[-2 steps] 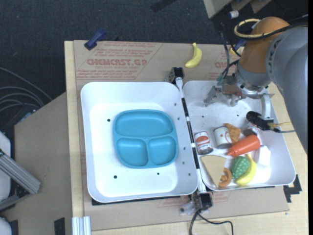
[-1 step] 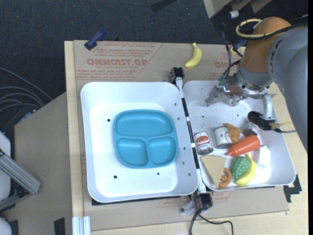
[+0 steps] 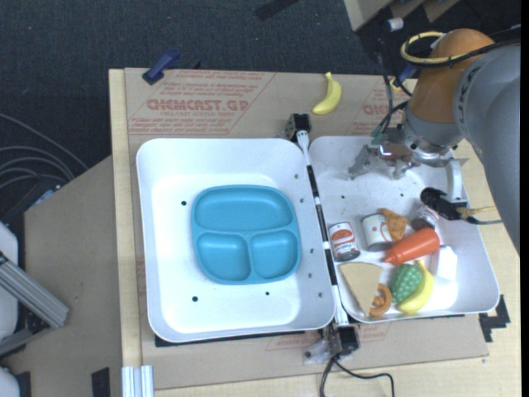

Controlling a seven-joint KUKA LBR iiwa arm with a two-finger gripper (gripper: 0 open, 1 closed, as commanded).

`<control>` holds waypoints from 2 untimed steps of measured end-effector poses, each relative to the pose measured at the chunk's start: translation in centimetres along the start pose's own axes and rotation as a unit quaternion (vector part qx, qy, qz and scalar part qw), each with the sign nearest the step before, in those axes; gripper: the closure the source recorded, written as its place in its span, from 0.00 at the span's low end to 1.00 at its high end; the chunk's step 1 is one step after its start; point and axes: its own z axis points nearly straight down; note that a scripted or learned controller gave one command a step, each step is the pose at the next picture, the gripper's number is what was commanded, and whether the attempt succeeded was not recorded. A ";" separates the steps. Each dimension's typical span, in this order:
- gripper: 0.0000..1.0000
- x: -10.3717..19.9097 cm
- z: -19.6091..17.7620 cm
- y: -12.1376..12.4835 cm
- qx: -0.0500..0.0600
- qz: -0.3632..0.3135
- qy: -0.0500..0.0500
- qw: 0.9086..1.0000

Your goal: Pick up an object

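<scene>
The left bin carries a blue divided plate near its middle, flat and rigid-looking, probably awkward for two fingers to get under. Up on the bench's far edge, outside both bins, lies a toy banana.

The things to pick are crowded into the near half of the right bin. Just inside its left wall stands a small can with a red label, and beside it a second can lies tipped. Both look stiff and light, likely smooth and round enough to roll out of a pinch, so I'd take one across its sides. Toward the near edge sits a tan wedge with a pretzel-like piece. Right of those an orange carrot lies slanted over a green and yellow piece; the carrot looks like hard plastic, and its thick middle seems the safest hold.

The gripper hovers over the bin's bare far half, well apart from the pile. Its fingers look spread, with nothing between them.
</scene>
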 end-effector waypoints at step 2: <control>0.00 -0.9 0.0 0.0 0.000 0.000 0.000 1.000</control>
